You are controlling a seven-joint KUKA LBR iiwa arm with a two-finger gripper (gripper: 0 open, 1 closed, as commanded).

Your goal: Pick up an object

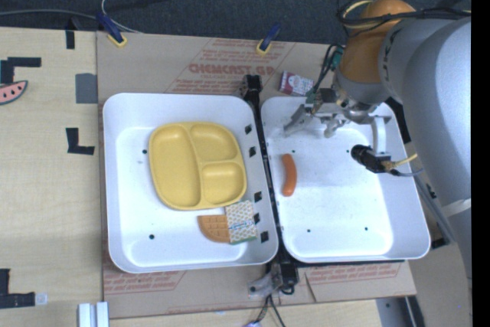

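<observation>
An orange sausage [289, 174] lies lengthwise in the right bin [344, 218], close to its left wall. My gripper [312, 125] hangs over the back of that bin, above and slightly right of the sausage and clear of it. Its two fingers are spread open with nothing between them. In the left bin [126, 165] sits a yellow divided plate [197, 165]. At the plate's front edge are a brown round cracker [212, 227] and a small patterned box [240, 222] lying partly on it.
A small dark packet [295, 83] lies on the cardboard behind the right bin. The arm's grey body [436, 111] covers the bin's right rim, with a black fitting and cable [371, 158] hanging over the bin floor. Black clips [256, 157] join the bins.
</observation>
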